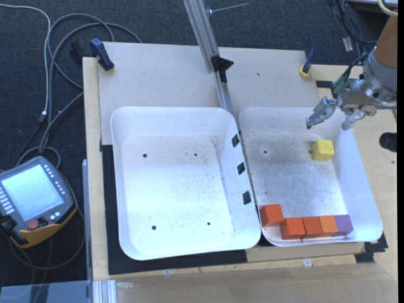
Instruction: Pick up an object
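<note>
Pendant (pixel 31 197) with lit screen on the floor at 9 o'clock of the bench, cables looping above it. Blue clamp (pixel 101 53) on the board's far left corner.

Left bin (pixel 126 122): a few dark specks on its floor.

Metal post (pixel 202 30) runs down from 12 o'clock to the seam between the bins; three black tabs along that seam.

Right bin (pixel 363 182): yellow cube (pixel 322 149) sits alone toward the far side, nothing crowding it. At the near rim, 6 o'clock of the cube and well apart from it, an orange block (pixel 271 214) stands just beside a tight row of blocks (pixel 314 226) — orange, orange, orange, purple — pressed against the wall.

Gripper (pixel 333 115) at 12 o'clock of the cube, above the bin's far edge, fingers spread apart with nothing between them. Cube lies just beside and below the fingertips, not touching. Second clamp (pixel 307 68), blue and yellow, at the board's far right.
</note>
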Motion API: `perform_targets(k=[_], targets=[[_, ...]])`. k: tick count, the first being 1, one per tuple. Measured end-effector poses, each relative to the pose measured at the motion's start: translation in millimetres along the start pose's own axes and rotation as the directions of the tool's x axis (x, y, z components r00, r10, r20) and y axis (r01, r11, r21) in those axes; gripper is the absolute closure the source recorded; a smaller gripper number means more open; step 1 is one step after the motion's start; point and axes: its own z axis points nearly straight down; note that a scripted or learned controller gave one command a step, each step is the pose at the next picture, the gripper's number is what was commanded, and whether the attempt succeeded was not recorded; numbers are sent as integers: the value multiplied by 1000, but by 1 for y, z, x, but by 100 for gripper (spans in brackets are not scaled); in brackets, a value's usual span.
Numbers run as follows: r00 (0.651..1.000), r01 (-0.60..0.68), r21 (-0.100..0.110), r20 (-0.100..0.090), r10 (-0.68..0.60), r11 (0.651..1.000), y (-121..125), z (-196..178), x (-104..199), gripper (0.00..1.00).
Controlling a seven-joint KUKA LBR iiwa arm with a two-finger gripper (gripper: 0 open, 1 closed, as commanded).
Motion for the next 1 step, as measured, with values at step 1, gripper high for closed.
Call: perform_targets(k=[1], targets=[[1000, -5, 9, -1, 5, 1000, -46, 107, -35, 0]])
